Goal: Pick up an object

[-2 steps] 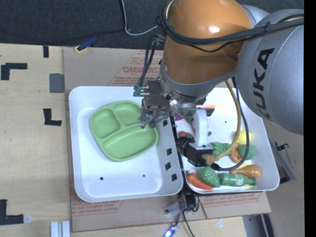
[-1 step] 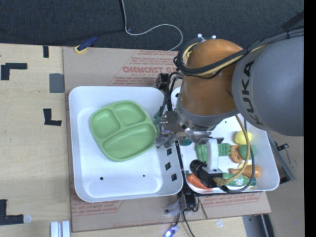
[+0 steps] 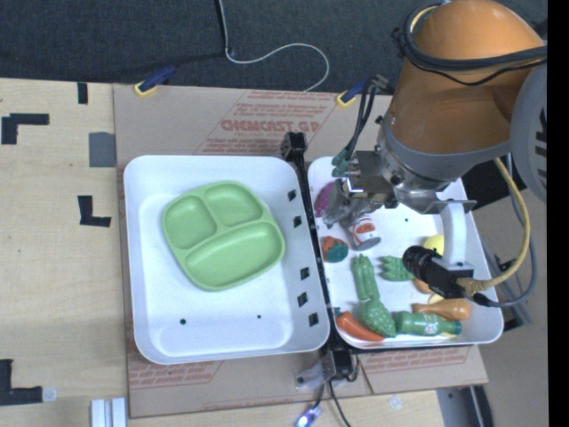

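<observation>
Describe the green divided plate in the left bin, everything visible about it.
The green divided plate is pale green, looks like smooth plastic, with rounded corners and three compartments: two small ones toward the far side, one long one nearer. It lies flat and turned at an angle on the left bin floor, nothing in it or touching it.

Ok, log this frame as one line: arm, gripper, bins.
arm: over right bin | gripper: low at bin's upper left among toys, grasp unclear | left bin: green divided plate | pick: not confirmed
</observation>
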Controlling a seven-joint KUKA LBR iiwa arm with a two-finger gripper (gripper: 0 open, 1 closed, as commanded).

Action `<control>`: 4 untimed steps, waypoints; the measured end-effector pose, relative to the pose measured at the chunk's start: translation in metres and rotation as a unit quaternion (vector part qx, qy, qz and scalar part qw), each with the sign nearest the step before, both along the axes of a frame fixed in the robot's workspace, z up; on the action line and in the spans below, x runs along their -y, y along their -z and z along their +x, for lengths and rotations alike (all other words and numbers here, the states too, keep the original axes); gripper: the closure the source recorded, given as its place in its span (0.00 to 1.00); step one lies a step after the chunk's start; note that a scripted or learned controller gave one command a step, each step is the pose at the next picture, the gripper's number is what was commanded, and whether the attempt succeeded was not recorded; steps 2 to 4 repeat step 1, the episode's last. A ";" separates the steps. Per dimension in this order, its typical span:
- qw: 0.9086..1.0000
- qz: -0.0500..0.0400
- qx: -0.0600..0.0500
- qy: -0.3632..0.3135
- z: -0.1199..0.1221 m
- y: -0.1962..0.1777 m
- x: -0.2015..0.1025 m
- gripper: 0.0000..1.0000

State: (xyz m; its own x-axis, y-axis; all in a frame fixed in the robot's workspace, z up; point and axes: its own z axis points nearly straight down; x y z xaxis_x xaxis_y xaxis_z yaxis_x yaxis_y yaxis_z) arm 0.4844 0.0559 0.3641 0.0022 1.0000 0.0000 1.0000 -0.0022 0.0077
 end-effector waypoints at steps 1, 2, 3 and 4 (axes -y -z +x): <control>1.000 0.000 -0.002 -0.002 0.000 -0.039 -0.001 1.00; 1.000 0.000 -0.002 -0.002 0.000 -0.039 -0.001 1.00; 1.000 0.000 -0.002 -0.002 0.000 -0.039 -0.001 1.00; 1.000 0.000 -0.002 -0.002 0.000 -0.039 -0.001 1.00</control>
